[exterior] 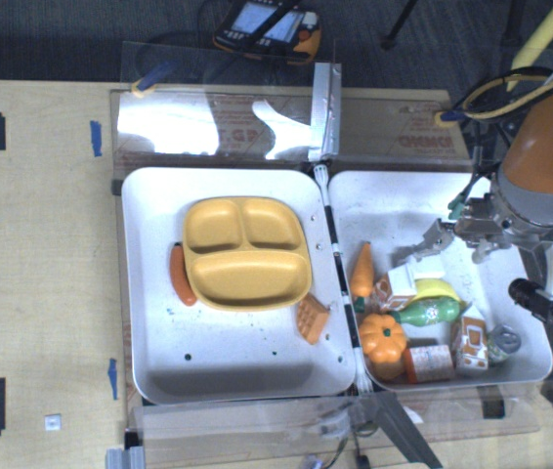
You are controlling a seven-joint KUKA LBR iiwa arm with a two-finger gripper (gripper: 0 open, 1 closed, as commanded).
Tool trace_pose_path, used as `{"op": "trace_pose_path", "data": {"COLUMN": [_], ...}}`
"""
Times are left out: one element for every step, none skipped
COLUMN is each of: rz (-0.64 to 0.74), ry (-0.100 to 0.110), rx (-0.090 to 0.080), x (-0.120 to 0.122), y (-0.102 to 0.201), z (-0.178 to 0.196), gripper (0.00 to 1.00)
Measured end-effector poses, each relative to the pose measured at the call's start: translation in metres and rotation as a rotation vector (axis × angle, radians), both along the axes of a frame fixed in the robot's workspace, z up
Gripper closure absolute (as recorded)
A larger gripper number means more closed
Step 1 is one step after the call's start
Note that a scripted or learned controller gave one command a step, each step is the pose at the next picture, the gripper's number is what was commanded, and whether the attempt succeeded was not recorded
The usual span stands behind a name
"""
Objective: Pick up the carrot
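With the fingers [415, 253] seemingly spread and nothing held, the carrot [361, 271] — just beyond them, wedged among clutter — could be nudged aside.

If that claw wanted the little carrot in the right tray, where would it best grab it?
Probably the carrot's thick middle, coming straight down. It lies lengthwise against the right bin's left wall, so the gripper's fingers would fit more easily at its ends than across it. A packet crowds its lower right.

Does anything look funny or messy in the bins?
Yes. The waffle piece sits tilted on the rim between the bins. The right bin has its toy food heaped in a jumble, with the carrot leaning against its left wall.
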State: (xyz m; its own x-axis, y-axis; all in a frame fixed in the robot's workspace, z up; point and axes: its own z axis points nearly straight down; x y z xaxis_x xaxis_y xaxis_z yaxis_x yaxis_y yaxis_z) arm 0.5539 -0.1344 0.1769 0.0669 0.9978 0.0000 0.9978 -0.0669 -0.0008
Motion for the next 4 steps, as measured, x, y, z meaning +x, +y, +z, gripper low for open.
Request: {"op": "trace_pose_path", "data": {"rz": [-0.035,-0.129,-0.132,-0.42], "ry": [0.0,-0.011,-0.016,0.001], "rx": [0.0,-0.001,-0.003,-0.001], "x": [-0.029,-0.071,-0.07,-0.037], "y": [0.038,0.019,0.017,0.048], "z": [-0.078,-0.09,-0.079,0.007], "gripper": [0.0,0.0,1.0,1.0]}}
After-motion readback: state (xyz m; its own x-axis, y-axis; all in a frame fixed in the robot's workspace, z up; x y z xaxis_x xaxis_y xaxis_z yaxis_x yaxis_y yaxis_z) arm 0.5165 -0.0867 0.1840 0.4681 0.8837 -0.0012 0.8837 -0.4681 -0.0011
